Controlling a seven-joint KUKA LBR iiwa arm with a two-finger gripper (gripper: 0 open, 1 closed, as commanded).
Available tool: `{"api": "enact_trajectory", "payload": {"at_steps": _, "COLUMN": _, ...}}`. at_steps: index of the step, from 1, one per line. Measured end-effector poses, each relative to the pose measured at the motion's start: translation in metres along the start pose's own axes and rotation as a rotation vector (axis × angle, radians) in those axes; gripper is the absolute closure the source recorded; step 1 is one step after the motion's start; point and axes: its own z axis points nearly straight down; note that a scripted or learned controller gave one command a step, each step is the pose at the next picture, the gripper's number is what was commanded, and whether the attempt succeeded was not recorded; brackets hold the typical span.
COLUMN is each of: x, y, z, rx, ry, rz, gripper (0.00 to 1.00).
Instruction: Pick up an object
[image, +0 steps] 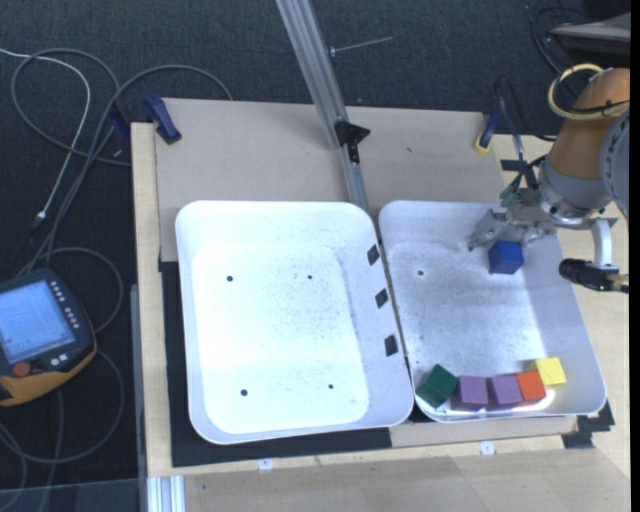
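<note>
My gripper (506, 238) hangs over the far part of the right bin (450, 310), on the grey arm that comes in from the right. Its two grey fingers (479, 237) are spread apart, wider than a block. A blue block (506, 258) sits just below and between the fingertips, on the bin floor as far as I can see. I cannot tell whether either finger touches it. Along the bin's near edge lies a row of blocks: green (437, 384), purple (473, 391), a second purple (506, 389), orange (530, 386) and yellow (550, 372).
The left bin (200, 225) lies beside the right one, their rims meeting at the middle. A slanted metal pole (318, 70) stands behind the bins. Blue clamps (160, 118) grip the bench's far edge. A teach pendant (38, 328) lies off the bench at left.
</note>
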Motion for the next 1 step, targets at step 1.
{"api": "enact_trajectory", "payload": {"at_steps": 1, "x": -0.0006, "y": -0.0225, "z": -0.0013, "rx": 0.006, "ry": 0.001, "rz": 0.002, "gripper": 0.0}}
